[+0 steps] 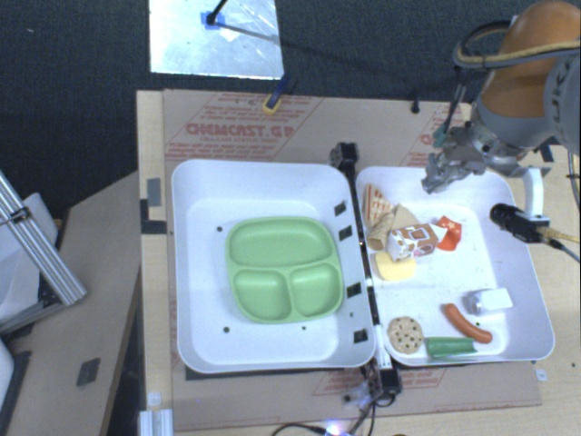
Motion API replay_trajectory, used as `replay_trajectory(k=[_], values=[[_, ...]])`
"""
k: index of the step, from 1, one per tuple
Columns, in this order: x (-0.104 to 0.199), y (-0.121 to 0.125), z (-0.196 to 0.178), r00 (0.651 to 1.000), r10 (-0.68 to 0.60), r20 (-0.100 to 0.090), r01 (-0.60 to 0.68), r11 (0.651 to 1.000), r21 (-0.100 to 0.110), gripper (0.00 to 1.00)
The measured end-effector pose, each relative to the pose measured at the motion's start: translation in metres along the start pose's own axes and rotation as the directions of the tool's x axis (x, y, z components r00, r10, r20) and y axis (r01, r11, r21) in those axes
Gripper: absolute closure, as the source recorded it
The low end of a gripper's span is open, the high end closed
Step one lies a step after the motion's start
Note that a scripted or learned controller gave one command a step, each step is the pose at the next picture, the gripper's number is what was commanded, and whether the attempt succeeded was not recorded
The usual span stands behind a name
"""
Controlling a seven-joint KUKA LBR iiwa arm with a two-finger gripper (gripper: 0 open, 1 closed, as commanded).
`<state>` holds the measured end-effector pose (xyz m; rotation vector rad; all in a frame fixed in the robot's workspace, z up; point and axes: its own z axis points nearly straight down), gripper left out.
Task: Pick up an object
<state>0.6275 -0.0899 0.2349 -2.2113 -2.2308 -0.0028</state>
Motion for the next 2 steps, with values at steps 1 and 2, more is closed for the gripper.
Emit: replay_trajectory(k=[1, 2], values=[[0.050, -0.019, 0.018, 1.000, 0.000, 0.000, 0.000, 1.000, 0.003, 1.00], [0.070, -0.025, 0.018, 1.000, 0.002, 0.001, -0.002, 1.000, 0.002, 1.00]])
